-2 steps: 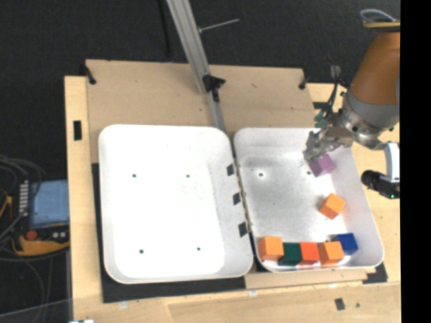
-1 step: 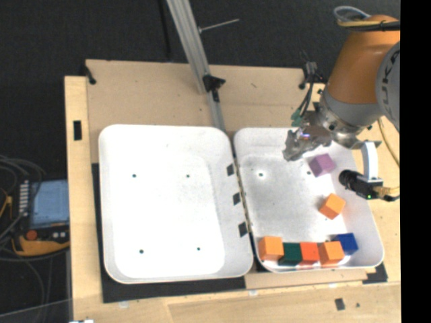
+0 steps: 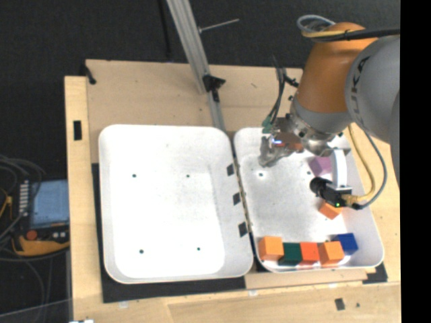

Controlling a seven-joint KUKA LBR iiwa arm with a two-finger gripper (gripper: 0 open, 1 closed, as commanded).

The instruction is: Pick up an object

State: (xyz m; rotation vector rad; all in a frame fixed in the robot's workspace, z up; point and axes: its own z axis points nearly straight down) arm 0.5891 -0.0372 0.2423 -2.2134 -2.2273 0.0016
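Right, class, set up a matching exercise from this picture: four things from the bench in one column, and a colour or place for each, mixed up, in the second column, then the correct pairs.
Things:
1. block at the right end of the front row
2. block second from the left in that row
3. gripper
4. left bin

Descriptions:
A. green
B. over the back of the right bin, near the divide between the bins
C. blue
D. white, beside the bin that holds the blocks

Pairs: 1-C, 2-A, 3-B, 4-D
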